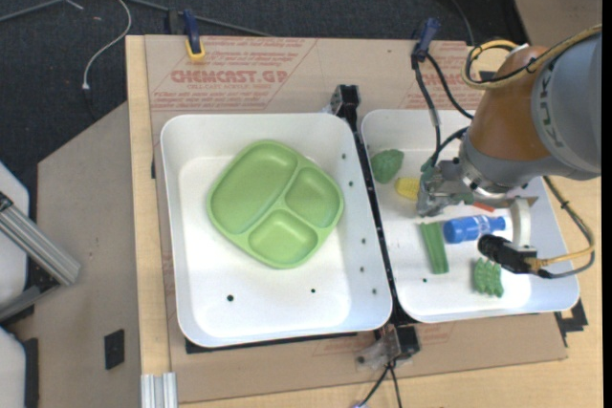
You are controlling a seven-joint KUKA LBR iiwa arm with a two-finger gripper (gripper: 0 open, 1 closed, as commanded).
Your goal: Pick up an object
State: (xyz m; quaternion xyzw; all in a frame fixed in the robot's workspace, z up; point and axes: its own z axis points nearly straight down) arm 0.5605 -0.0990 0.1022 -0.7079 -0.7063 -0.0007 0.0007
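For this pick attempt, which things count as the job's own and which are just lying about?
Job:
gripper
blue bottle
yellow piece
green stick
green ball
green block

Lying about:
green tray
left bin
clamps
cables

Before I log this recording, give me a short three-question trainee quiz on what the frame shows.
1. True or false: the green divided plate lies in the left bin.
2. Which object lies closest to the end effector? A) blue bottle B) green divided plate C) orange clamp
3. Fill in: the flat green stick and the ridged green piece lie in the ____ bin.

Key: 1 true; 2 A; 3 right.
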